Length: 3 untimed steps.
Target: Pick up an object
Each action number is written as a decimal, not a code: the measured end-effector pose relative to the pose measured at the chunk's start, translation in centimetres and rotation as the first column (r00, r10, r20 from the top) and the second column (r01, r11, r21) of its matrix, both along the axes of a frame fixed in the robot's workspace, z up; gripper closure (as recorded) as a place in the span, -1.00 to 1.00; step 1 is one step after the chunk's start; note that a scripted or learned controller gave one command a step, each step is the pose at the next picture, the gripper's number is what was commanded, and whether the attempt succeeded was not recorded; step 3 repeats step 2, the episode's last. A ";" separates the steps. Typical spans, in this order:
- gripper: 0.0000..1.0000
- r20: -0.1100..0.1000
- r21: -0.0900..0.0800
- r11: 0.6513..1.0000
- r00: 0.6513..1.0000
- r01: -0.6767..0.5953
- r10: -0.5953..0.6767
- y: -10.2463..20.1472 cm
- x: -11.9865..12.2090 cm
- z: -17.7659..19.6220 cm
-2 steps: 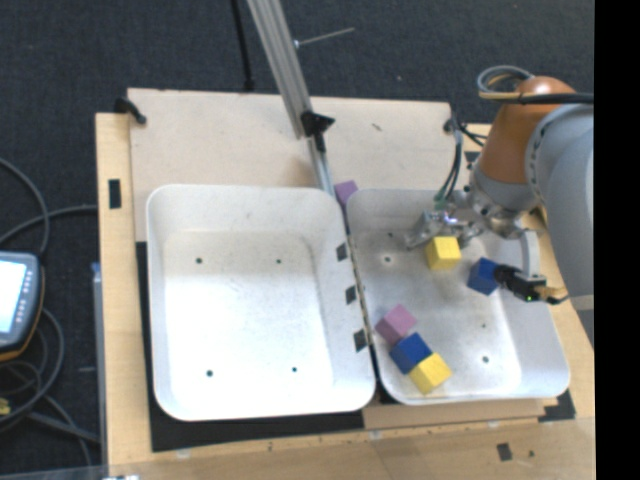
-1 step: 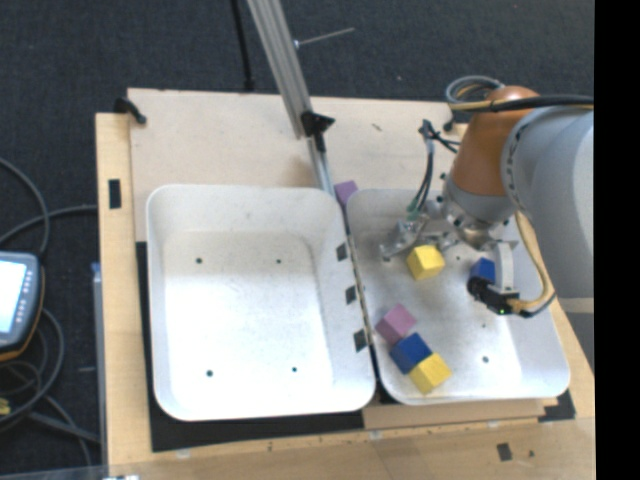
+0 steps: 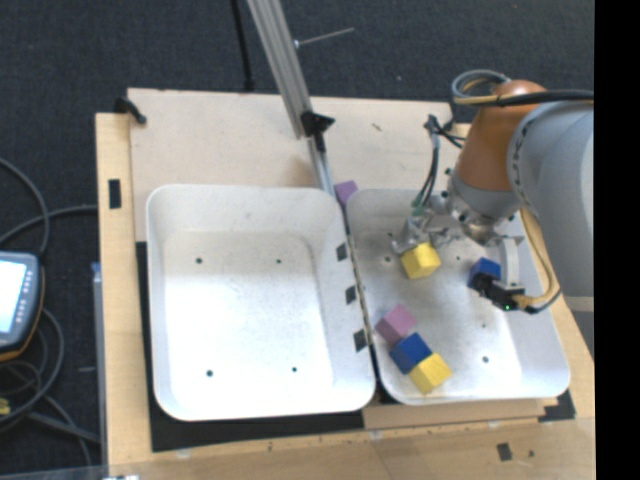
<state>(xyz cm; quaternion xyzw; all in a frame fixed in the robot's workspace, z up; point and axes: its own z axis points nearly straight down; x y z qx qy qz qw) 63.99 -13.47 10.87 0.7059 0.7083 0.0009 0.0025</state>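
Observation:
My gripper [image 3: 424, 238] hangs over the upper middle of the right bin [image 3: 540, 353], below the orange band of the arm. A yellow block [image 3: 420, 261] sits directly beneath its tip, touching or nearly touching it; whether it is gripped I cannot tell. A blue block [image 3: 486, 270] lies a little to the right, partly behind a cable. Near the bin's front left, a purple block [image 3: 398, 320], a blue block [image 3: 410, 350] and a second yellow block [image 3: 432, 372] form a tight diagonal cluster.
The left bin [image 3: 170, 268] stands beside the right one, their rims meeting at the middle. A small purple block [image 3: 346, 192] rests at the top of that shared rim. A slanted metal post [image 3: 285, 63] rises behind the bins. Cables loop off the wrist at right.

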 end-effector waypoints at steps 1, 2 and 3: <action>1.00 0.003 0.005 1.000 1.000 -0.007 0.007 10.7 -1.9 9.3; 1.00 -0.007 0.004 1.000 1.000 -0.005 0.005 17.9 -5.7 8.8; 1.00 -0.007 0.004 1.000 1.000 -0.005 0.005 17.9 -5.7 8.8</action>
